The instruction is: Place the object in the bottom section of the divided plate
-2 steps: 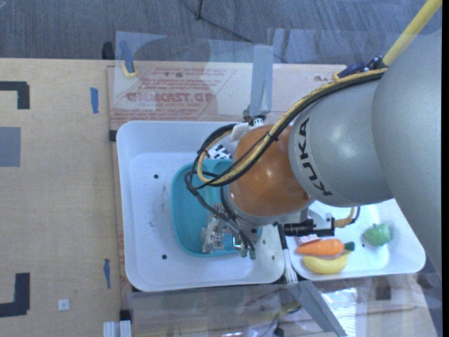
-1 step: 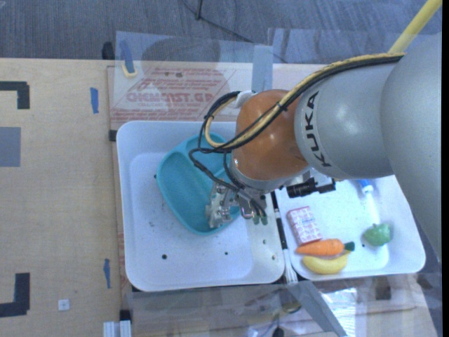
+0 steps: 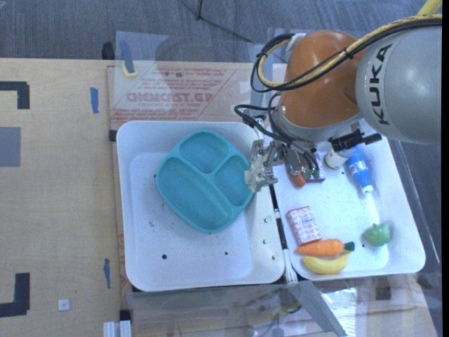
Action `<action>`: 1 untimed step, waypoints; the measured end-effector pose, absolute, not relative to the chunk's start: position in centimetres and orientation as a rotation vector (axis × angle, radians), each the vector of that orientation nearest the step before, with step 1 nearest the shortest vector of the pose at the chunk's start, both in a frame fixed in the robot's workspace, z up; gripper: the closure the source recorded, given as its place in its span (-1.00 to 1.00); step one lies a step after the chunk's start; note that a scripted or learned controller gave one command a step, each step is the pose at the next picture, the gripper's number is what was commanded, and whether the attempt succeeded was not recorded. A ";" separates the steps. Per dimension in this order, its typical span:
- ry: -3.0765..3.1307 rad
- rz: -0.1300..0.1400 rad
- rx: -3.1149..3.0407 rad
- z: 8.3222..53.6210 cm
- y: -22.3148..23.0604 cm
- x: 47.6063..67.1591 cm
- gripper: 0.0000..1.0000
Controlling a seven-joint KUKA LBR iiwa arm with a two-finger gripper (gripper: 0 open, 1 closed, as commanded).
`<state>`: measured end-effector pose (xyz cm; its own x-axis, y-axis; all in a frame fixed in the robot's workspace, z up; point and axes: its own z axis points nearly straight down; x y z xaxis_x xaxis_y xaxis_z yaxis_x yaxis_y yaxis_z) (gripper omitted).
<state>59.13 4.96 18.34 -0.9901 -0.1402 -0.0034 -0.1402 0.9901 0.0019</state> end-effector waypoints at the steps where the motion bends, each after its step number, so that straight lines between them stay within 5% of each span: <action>1: 3.127 0.004 -0.254 21.4 8.1 61.2 1.00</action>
<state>61.23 8.12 21.36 -0.9868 -0.1616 -0.0041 -0.1616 0.9869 0.0024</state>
